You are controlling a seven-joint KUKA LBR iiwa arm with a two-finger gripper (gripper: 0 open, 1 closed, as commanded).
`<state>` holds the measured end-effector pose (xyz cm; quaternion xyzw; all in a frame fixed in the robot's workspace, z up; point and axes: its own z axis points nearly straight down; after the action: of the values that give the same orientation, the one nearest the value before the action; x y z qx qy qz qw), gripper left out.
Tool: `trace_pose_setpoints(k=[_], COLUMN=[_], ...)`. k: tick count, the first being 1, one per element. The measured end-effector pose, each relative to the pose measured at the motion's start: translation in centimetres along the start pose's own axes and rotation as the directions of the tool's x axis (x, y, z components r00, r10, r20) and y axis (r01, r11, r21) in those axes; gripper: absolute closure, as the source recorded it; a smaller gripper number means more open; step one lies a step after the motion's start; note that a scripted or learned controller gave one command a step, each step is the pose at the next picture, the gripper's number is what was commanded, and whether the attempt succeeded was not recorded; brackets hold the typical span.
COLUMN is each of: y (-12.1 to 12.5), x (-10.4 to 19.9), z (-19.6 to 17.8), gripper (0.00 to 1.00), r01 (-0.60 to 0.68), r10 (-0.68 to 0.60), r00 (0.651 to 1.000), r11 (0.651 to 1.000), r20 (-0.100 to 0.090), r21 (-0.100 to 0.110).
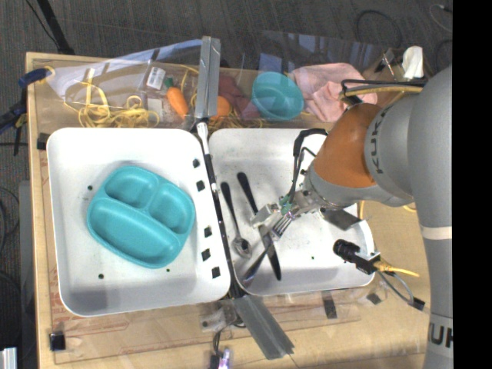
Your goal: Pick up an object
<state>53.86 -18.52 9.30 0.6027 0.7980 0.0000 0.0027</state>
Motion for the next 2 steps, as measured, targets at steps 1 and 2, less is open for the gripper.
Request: trace_pose_setpoints(k=[1, 2], y=[0.1, 0.11], x=[-0.04, -0.01], z=[-1.01, -1.01], gripper=[1.0, 0.0], r01=[0.005, 0.006], r10=[-0.005, -0.006], r00=[1.0, 1.0], r11=[1.0, 1.0], r20=[0.001, 0.001], r21=[-0.001, -0.001])
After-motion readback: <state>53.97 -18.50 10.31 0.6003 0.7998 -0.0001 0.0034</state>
